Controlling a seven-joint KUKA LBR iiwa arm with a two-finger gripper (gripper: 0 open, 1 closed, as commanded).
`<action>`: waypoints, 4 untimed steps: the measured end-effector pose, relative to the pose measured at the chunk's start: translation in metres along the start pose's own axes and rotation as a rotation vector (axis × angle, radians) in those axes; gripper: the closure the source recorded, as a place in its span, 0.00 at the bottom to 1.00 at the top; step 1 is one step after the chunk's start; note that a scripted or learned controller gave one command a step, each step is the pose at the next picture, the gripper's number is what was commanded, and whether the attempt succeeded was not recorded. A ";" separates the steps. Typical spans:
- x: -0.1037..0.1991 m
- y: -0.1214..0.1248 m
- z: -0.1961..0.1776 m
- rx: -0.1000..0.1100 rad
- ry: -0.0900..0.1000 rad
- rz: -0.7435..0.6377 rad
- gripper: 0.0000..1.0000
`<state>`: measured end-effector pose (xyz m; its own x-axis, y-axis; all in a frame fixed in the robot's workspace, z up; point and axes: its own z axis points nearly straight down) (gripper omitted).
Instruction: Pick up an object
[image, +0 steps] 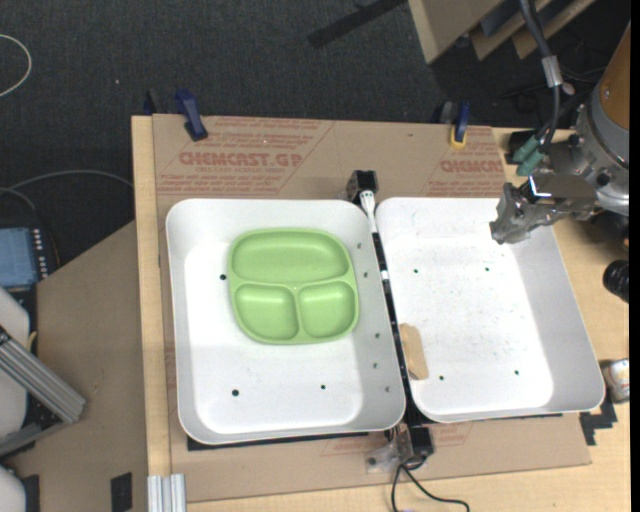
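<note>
Fingers hang above the right bin's far corner; we cannot tell their spread. We see nothing held. Well to their left, the green divided plate lies flat in the left bin, likely awaiting pickup.

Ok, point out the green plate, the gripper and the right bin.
green plate (292, 285): camera view, on the ridge where its three compartments meet.
gripper (505, 232): camera view, at its lower tip, over the right bin's upper right corner.
right bin (480, 330): camera view, on its bare white floor.
</note>
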<state>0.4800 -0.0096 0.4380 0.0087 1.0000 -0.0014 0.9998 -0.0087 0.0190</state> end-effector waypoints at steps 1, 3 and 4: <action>0.058 -0.002 0.024 0.023 0.003 -0.015 1.00; 0.075 0.000 -0.029 0.012 0.002 -0.006 1.00; 0.154 -0.002 -0.031 0.016 0.004 -0.018 1.00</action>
<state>0.4790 0.1449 0.4687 -0.0097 0.9999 0.0024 0.9999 0.0097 0.0033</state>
